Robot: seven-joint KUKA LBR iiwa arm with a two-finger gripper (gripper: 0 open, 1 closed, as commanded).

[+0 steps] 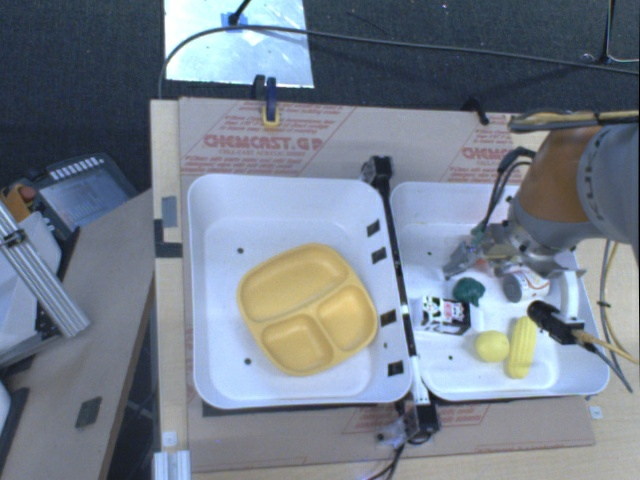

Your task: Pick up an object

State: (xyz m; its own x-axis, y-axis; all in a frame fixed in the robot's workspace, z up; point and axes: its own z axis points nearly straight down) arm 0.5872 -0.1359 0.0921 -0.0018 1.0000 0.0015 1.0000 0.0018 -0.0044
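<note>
- The candidates for picking all lie in the right bin [590, 373]: a dark green object [468, 290] near its middle, a small black-and-white packet [445, 314] just to the near left of it, a yellow ball [491, 346] and a yellow corn cob [522, 346] side by side toward the near edge, and a grey, white and red item [520, 284] just right of the green one.
- None of these is lifted; each appears to rest on the bin floor, so no pick is done yet.
- The pincer [465, 256] sits low in the right bin, just on the far side of the green object, at the end of the arm [575, 193] reaching in from the right.
- Whether its grasping parts are apart or together cannot be told here, and nothing is visibly clamped.
- The judgement is that the task is at the approach stage: closing on something and raising it clear are both left.
- The green object looks the likeliest target, being nearest.
- The left bin [215, 208] holds a yellow divided plate [306, 308], well apart from the pincer.
- Both bins rest on the counter [300, 138].
</note>
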